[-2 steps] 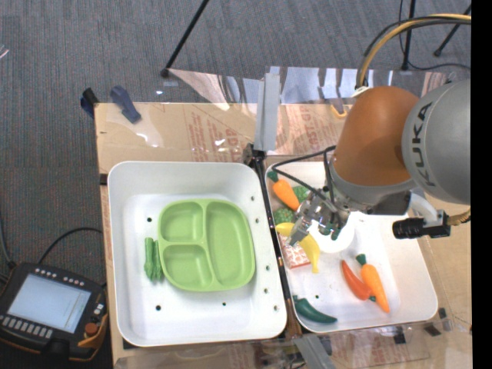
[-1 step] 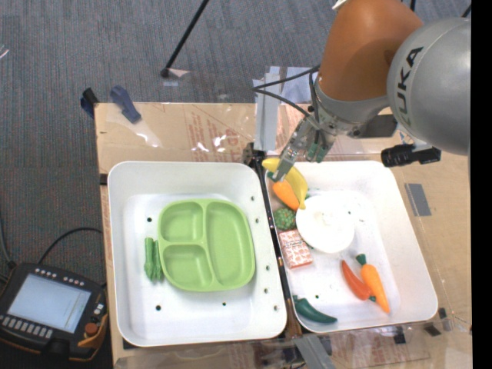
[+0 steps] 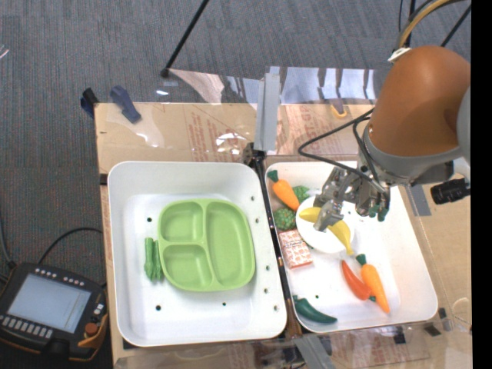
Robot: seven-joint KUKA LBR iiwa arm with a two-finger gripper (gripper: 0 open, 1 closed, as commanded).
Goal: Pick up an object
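My gripper (image 3: 347, 203) hangs over the upper middle of the right bin (image 3: 421, 271), just above a small white plate (image 3: 321, 241). A yellow banana (image 3: 342, 237) lies on that plate, partly hidden under the gripper. Around it are an orange carrot (image 3: 284, 194), a green broccoli piece (image 3: 286, 219), a red patterned box (image 3: 295, 249), a red chili (image 3: 353, 280), a second carrot (image 3: 376, 286) and a dark green pepper (image 3: 314, 310). Nothing is visibly lifted off the bin floor.
The left bin (image 3: 123, 187) holds a green divided plate (image 3: 206, 244) with a green bean pod (image 3: 152, 258) beside its left edge. A grey post (image 3: 266, 114) stands behind the gap between the bins. A pendant (image 3: 50, 306) lies at the lower left.
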